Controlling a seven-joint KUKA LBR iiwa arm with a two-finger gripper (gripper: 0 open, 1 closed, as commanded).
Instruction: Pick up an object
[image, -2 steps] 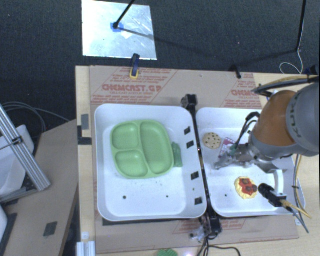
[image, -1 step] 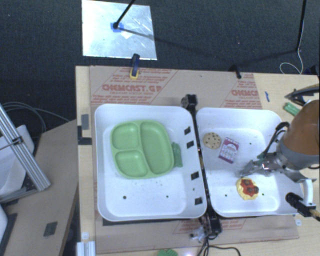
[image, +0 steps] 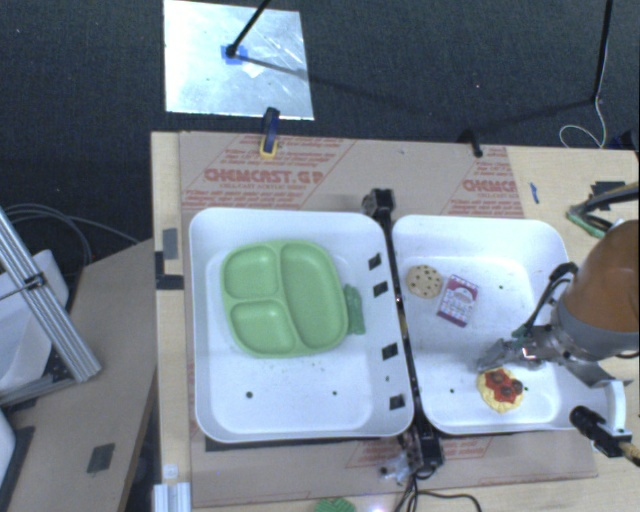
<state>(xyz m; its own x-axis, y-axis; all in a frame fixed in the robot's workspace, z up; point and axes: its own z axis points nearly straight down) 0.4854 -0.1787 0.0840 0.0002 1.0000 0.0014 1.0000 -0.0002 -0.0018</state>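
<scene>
Toy pizza (image: 501, 389) lies in lower right of frame, on floor of right bin (image: 480, 235), near front wall. Gripper (image: 512, 352) just above it, tips near pizza's upper edge; whether open or closed, cannot tell. Cookie (image: 424, 281) and small red-white packet (image: 457, 299) sit mid-bin. Green divided plate (image: 283, 298) in left bin (image: 290, 420).
</scene>
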